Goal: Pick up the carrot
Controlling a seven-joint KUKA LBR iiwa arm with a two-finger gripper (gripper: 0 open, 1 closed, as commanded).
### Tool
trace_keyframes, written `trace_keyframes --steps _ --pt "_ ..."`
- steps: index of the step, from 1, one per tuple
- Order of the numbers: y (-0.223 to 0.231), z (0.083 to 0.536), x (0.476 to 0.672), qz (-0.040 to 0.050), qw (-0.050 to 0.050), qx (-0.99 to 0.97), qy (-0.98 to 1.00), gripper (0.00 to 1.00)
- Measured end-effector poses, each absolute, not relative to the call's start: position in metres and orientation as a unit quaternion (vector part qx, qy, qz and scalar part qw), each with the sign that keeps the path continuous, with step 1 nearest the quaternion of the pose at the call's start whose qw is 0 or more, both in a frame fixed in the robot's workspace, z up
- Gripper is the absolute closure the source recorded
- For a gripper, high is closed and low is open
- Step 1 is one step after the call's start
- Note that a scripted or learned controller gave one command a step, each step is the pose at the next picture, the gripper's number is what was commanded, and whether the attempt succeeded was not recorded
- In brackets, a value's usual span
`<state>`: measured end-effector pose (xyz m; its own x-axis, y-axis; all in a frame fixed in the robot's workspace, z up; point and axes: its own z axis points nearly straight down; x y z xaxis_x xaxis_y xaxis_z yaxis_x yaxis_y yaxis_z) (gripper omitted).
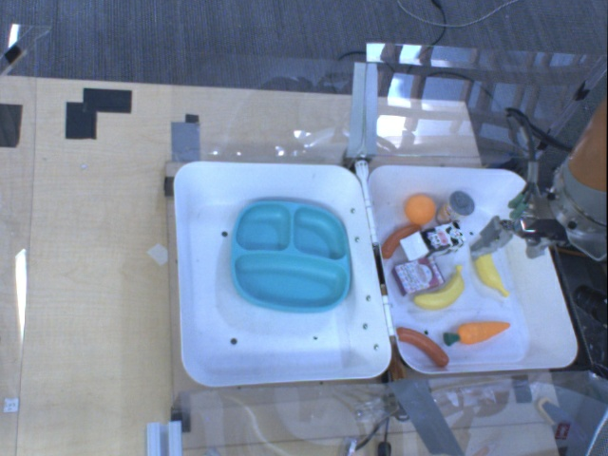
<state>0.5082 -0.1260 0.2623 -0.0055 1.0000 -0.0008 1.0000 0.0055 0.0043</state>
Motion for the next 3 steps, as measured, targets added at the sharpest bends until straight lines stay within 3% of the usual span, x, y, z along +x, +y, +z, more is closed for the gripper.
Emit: trace_keyframes --steps 1,2,3 --pt "-0.156 0.15 0.488 0.0009 0.001 0.683 0.73 0.0" --pt "-0.172 0.089 0.491 0.0027 0.006 0.55 0.835 0.0" --pt "-0.206 0.09 0.519 0.0025 0.008 0.536 0.844 0.0"
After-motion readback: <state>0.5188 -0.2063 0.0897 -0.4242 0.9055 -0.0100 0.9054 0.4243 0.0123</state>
